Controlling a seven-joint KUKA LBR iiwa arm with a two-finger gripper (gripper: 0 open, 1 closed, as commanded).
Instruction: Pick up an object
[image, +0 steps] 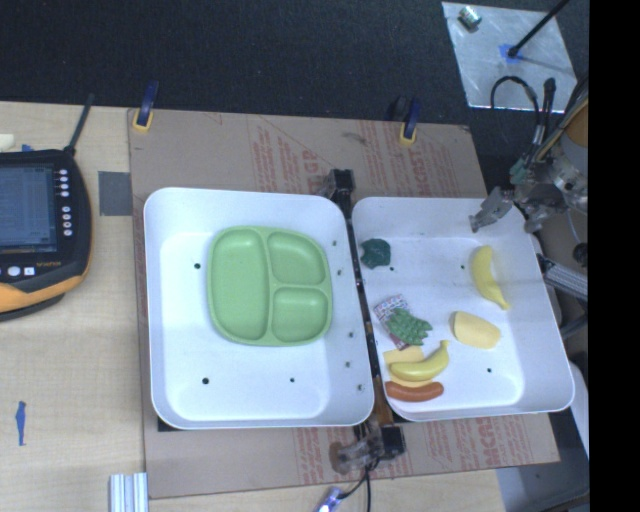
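**Arm at the bin's far corner, pickings spread below**

The left bin (170, 300) carries one thing, a green divided plate (268, 285), lying flat near its middle. It is wide, low and smooth-rimmed, so I judge it a poor target for a two-finger grip; it probably sits there as a landing place, not as something to lift.

The right bin (530, 390) holds the small toys, and these are the likely candidates. They lie scattered rather than stacked, which leaves most of them room for fingers on both sides. A yellow banana (488, 276) lies alone toward the right wall, nearest the arm. Below it a pale yellow wedge (475, 329) also sits apart. Along the left wall, a dark green lump (376, 253) rests near the top. Lower down, a leafy green piece (408, 326) touches a small printed packet (388, 307). At the bottom a second banana (418, 362) lies against an orange-red sausage (413, 391); that pair, being in contact, looks harder to separate cleanly.

The gripper (492, 214) hangs over the right bin's upper right corner, above the first banana and apart from it. Whether it is released or clenched I cannot tell; nothing is visibly in it.
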